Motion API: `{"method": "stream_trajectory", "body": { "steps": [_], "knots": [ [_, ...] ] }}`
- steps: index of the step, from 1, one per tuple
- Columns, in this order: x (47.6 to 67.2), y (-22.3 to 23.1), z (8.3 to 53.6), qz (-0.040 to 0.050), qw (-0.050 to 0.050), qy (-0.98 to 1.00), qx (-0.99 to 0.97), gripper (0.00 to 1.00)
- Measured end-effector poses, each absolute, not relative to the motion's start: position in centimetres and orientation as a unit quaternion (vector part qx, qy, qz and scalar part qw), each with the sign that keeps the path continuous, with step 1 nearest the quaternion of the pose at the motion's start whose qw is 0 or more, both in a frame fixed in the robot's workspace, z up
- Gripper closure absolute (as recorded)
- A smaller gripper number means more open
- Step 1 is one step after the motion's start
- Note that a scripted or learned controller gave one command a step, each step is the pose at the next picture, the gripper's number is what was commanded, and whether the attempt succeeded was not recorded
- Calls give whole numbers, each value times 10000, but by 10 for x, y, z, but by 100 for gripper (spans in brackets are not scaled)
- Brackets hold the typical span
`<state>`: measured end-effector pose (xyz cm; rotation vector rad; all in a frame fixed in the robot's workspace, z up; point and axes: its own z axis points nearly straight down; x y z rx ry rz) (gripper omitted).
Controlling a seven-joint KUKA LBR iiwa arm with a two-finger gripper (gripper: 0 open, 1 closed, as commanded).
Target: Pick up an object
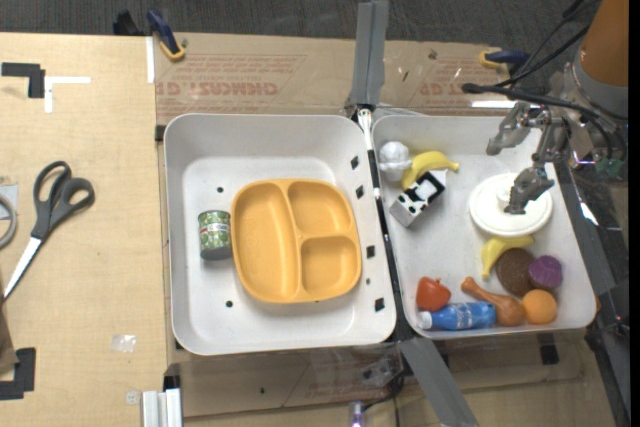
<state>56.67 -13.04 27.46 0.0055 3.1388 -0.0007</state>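
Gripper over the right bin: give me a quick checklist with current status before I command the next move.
1. Gripper over right bin: ok, it sits above the white disc.
2. A thing held by the gripper: cannot tell.
3. Targets available: ok, banana, orange ball, purple piece and blue bottle lie uncovered.
4. Crowding: not ok, the lower right corner items touch one another.
5. Left bin: ok, yellow divided plate and small green can lie apart from the gripper.
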Motion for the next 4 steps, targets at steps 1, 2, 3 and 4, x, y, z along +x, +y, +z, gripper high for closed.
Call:
{"method": "stream_trajectory", "body": {
  "steps": [1, 2, 3, 4],
  "knots": [
    [539, -146, 94, -4, 14, 9999, -108, 0],
    [624, -161, 94, -5, 35, 9996, 273, 0],
    [539, -103, 92, 1, 11, 9959, 900, 0],
    [588, -108, 93, -3, 14, 9850, 1726, 0]
  ]
}}
